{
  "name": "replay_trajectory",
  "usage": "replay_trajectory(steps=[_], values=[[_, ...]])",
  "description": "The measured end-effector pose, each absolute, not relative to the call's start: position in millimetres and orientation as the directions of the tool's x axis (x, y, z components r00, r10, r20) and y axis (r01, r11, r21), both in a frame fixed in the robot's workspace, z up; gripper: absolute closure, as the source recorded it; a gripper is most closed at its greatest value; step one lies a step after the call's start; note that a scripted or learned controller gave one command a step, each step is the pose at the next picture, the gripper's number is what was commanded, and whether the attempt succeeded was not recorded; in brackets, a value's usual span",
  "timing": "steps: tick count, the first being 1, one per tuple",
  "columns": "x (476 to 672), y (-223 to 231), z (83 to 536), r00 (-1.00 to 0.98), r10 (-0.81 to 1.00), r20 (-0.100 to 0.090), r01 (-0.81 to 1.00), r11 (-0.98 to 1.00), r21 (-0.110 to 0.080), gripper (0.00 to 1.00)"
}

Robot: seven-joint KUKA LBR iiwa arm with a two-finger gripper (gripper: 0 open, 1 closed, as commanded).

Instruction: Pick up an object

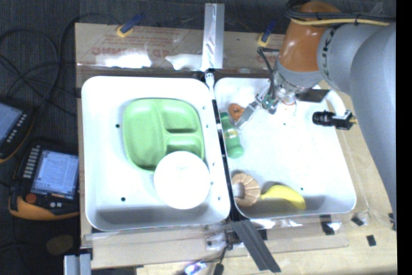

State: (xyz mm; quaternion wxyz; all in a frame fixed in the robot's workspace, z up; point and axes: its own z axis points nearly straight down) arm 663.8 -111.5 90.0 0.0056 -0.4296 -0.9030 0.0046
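The fingers reach down and leftward from the wrist into the upper left part of the right bin, and their tips sit right at a small orange and white object; we cannot tell whether they are spread or closed, nor whether anything sits between them. We judge the step in hand to be settling onto that small piece for a grasp. To do it well, we want the tips straddling the piece rather than pressing on its top, and we want to stay clear of the bin wall and the green bottle lying just below it. The piece looks small, rounded, orange with a pale patch, too blurred to name further. Farther down the same bin lie a banana and a tan ridged item beside it. In the left bin a green divided tray carries a white round lid at its lower corner. Both bins rest on the table.
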Motion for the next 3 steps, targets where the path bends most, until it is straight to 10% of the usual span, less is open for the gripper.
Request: replay_trajectory(steps=[1, 2, 3], values=[[668.3, -110, 101, -0.633, 0.775, -0.007, 0.774, 0.633, 0.005, 1.00], [638.3, -62, 236, -0.325, 0.946, -0.001, 0.946, 0.325, 0.000, 1.00], [638.8, -61, 245, -0.327, 0.945, -0.001, 0.945, 0.327, 0.000, 1.00]])
